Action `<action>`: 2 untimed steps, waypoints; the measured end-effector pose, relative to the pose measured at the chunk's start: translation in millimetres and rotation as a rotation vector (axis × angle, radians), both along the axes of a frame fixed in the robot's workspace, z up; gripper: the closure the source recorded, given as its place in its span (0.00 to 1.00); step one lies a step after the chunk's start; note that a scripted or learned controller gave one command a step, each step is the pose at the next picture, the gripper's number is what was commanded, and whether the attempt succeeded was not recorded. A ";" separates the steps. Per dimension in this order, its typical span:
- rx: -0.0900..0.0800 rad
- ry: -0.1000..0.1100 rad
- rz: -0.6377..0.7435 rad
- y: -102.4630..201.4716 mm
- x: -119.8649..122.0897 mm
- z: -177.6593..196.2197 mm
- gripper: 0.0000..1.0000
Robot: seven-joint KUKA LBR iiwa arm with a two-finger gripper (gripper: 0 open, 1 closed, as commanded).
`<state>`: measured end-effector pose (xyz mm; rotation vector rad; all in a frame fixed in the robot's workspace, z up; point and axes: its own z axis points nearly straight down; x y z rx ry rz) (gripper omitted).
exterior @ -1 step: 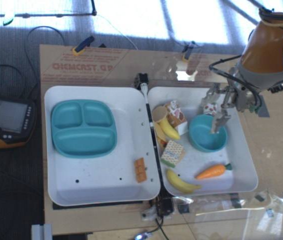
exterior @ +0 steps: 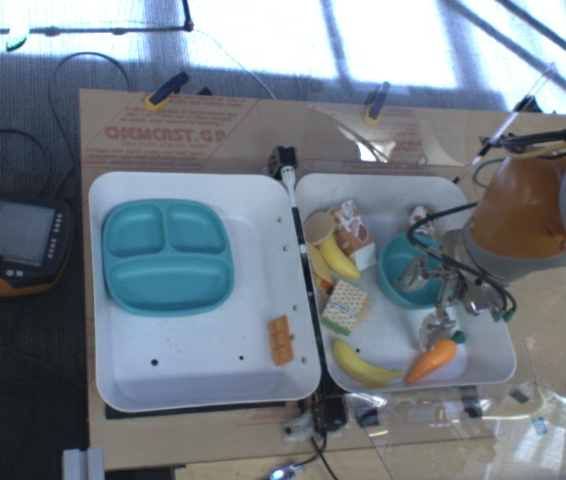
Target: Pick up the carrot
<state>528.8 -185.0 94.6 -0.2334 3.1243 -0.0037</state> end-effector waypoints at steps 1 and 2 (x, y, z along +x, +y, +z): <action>-0.002 -0.021 0.280 -21.4 -11.2 -1.3 0.00; -0.003 -0.004 0.125 -38.3 40.6 167.3 0.00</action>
